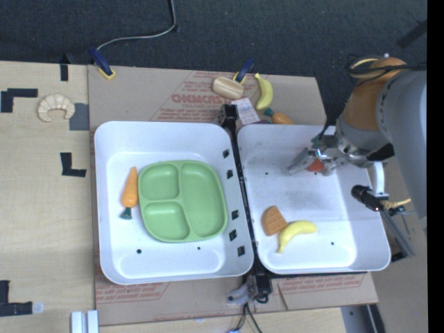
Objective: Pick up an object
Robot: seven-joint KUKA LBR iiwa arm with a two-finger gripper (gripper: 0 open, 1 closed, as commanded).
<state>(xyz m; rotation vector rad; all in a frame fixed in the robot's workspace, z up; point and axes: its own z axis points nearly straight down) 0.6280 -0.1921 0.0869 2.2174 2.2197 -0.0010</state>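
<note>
The arm reaches in from the right, wrist bent low over the upper part of the right bin, so this looks like the approach before a grasp. The gripper has its fingers spread apart with nothing between them. The likeliest targets, a yellow banana and an orange-brown piece (touching or nearly so), lie nearer the bin's front; the next move calls for travelling there and descending.

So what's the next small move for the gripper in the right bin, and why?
Probably shift the gripper toward the near end of the right bin and stop above the yellow banana. The gripper sits over bare bin floor at the far end, with nothing visible between its fingers, while the banana and the orange-brown piece beside it lie nearer.
</note>
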